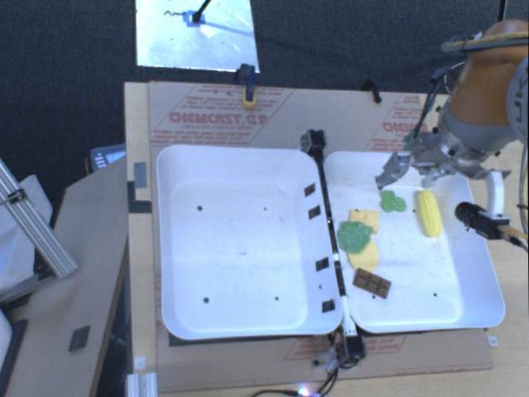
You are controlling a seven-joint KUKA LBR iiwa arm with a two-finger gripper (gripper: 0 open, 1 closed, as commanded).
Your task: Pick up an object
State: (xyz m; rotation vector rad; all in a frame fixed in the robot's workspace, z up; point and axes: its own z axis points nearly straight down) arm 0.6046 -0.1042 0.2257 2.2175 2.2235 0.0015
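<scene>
The right bin [434,284] holds several toy foods. A small green piece [393,202] lies near its back, with a yellow corn cob [428,212] to its right. Toward the bin's left wall sit a yellow block [364,218], a green leafy piece [355,236], another yellow piece [366,258] and a brown chocolate bar [372,284]. My gripper [412,176] hangs over the back of this bin, just above the small green piece and the corn. It is open, with nothing between its fingers [388,175].
The left bin [240,246] stands beside the right one, with black clips [318,213] along the shared wall. A shiny metal plate [197,23] lies beyond the bench. A black part of the arm [475,217] overhangs the right bin's right edge.
</scene>
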